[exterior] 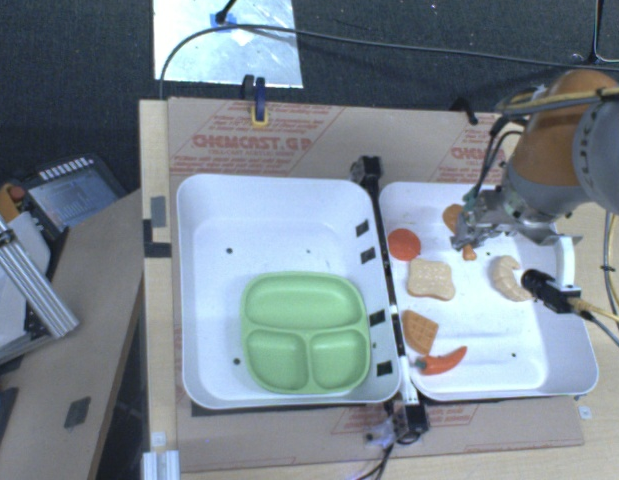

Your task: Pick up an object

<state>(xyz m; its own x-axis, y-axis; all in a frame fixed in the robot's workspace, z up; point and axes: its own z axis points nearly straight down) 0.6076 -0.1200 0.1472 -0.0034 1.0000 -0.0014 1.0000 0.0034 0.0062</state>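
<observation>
Orange piece [453,215], small & roundish, sits at the right bin's [564,368] far side, touching the gripper [470,238]; part hidden, so we can't tell its long axis or heading. Gripper's state: we can't tell. Nearby: red disc [405,243], bread slice [430,279].

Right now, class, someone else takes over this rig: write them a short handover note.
Gripper: low over the right bin's far side; fingers unreadable, nothing seen held.
Right bin: orange piece beside the gripper, red disc, toast, cracker, chili, pale piece.
Left bin: green tray.
Done: arm is at the bin.
Left: grasp and lift one item.
</observation>
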